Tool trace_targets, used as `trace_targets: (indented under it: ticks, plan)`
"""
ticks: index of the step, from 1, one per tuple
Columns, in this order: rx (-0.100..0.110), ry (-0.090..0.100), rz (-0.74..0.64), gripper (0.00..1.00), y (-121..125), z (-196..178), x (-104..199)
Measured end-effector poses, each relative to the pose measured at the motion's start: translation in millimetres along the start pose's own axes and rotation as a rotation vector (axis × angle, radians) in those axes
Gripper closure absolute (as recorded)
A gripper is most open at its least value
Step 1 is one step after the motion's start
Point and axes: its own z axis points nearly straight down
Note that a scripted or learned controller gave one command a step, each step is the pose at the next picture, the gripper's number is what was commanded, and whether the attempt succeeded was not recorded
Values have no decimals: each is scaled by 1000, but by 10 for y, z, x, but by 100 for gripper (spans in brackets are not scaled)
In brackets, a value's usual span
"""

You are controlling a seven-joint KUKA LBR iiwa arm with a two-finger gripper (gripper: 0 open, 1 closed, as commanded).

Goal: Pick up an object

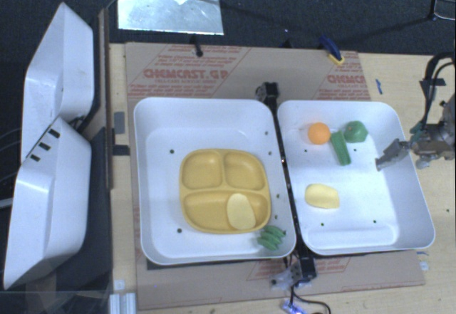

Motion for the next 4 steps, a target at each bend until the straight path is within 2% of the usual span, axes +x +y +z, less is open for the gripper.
trace_targets:
  ticks: [2,3,4]
  plan:
    - [1,0,1,0,275,257,-240]
    - [6,2,1,0,170,1804,-259]
    - [-1,1,-3,0,1133,1763,-86]
